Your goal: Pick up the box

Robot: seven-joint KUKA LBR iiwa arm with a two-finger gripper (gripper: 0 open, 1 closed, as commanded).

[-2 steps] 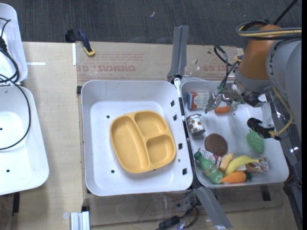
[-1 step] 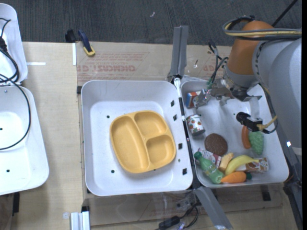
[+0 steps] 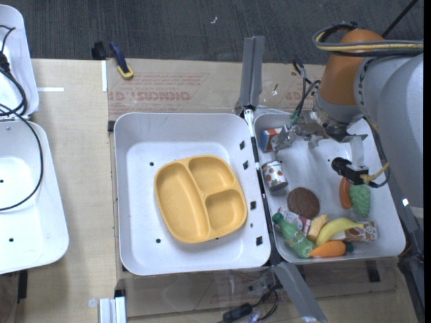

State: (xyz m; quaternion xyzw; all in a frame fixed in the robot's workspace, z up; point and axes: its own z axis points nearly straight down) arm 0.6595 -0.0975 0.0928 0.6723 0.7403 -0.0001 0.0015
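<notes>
I read the box as the small red, white and blue carton at the far left corner of the right bin, pressed close to the bin's left wall; part of it is hidden by the metal parts of the arm's tool just beside it. The gripper hangs over that far end of the bin, near the box, but cables and brackets crowd it, and I cannot tell how its jaws stand or whether anything sits between them.

Nearer me along the same wall lies a small can with a red and white label, tipped on its side. Beyond it sits a brown round disc, then a heap at the near edge: a green bottle, a banana, a carrot and a small printed packet whose print is too small to read. A green knobbly object rests by the right wall.

The left bin holds a yellow divided tray. The arm's grey body is cut off at the right.
</notes>
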